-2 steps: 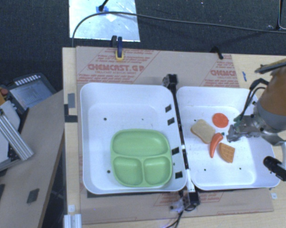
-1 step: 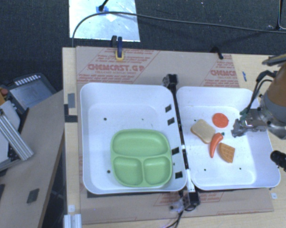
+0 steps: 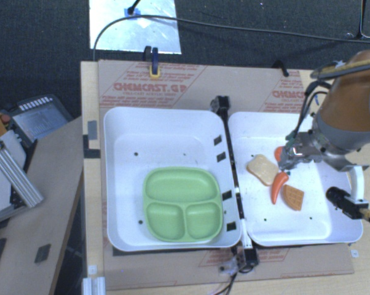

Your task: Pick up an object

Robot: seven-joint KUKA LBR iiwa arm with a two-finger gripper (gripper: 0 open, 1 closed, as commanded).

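Observation:
In the right bin (image 3: pixel 308 229) lie a tan bread-shaped piece (image 3: pixel 262 168), a red-orange chili pepper (image 3: pixel 278 188) and an orange waffle-like square (image 3: pixel 294 197), close together near the bin's middle. A small red-orange thing (image 3: pixel 278 153) peeks out at the left side of the gripper, partly hidden by it. My gripper (image 3: pixel 289 159) hangs low over the bin, just right of the bread piece and above the top end of the pepper. I see nothing clearly held in it.
The left bin (image 3: pixel 120 165) holds a green divided plate (image 3: pixel 182 203) at its front. A black-clipped divider (image 3: pixel 229 165) separates the two bins. The arm's orange and grey body (image 3: pixel 351 109) covers the right bin's back right part.

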